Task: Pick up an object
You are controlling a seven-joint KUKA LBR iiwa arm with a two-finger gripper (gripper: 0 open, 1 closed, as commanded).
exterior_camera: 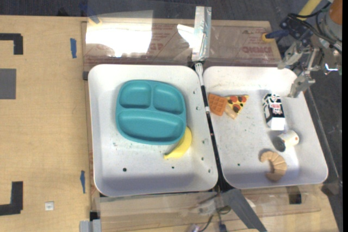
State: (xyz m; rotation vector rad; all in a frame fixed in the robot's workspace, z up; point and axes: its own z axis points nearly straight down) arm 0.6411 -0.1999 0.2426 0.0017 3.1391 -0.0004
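Two white bins (103,171) sit side by side; my gripper (302,80) hovers at two o'clock, grip state unclear, nothing visibly held.

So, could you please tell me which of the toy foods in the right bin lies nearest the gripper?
The black-and-white carton, just below-left of the gripper; waffle, pizza slice and croissant lie farther.
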